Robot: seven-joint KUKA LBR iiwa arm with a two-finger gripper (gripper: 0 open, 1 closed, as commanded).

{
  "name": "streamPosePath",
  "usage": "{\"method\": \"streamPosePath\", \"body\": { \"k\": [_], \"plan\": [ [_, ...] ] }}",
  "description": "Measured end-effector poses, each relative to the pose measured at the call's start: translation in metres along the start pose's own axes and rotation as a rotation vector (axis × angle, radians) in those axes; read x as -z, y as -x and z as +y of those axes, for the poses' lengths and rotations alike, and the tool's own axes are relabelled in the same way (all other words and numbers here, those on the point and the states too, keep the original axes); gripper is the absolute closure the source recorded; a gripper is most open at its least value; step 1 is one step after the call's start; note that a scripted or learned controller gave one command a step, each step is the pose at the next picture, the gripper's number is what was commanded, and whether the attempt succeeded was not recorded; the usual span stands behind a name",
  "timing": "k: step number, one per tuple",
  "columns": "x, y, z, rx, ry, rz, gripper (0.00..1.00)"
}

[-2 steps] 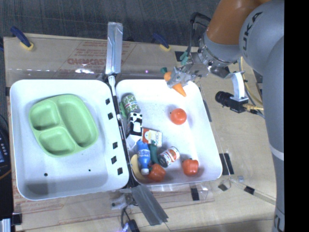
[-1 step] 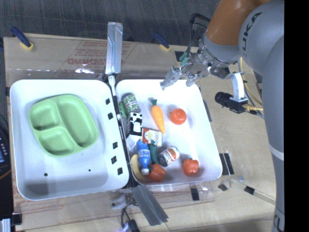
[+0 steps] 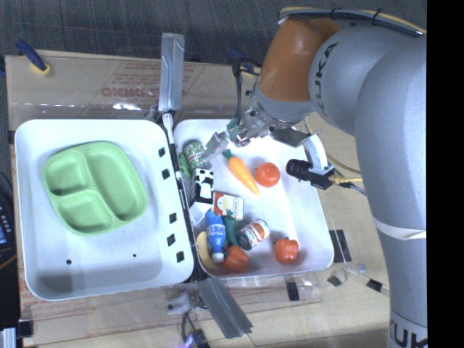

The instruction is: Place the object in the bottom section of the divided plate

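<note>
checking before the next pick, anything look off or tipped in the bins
Nothing looks spilled or damaged. The toy food lies in a loose jumble in the right bin; the green divided plate sits flat in the left bin.

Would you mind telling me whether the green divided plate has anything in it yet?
Empty: all three sections of the green divided plate in the left bin show bare green, and the carrot lies in the right bin.
</note>
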State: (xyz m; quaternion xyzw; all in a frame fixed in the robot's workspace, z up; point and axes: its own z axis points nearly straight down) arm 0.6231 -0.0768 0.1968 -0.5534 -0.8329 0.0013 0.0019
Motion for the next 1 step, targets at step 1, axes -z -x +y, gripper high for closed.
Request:
{"method": "streamPosePath", "body": {
  "k": [1],
  "plan": [
    [-0.0045, -0.1281, 0.0662, 0.314, 0.004, -0.003, 0.0]
  ]
}}
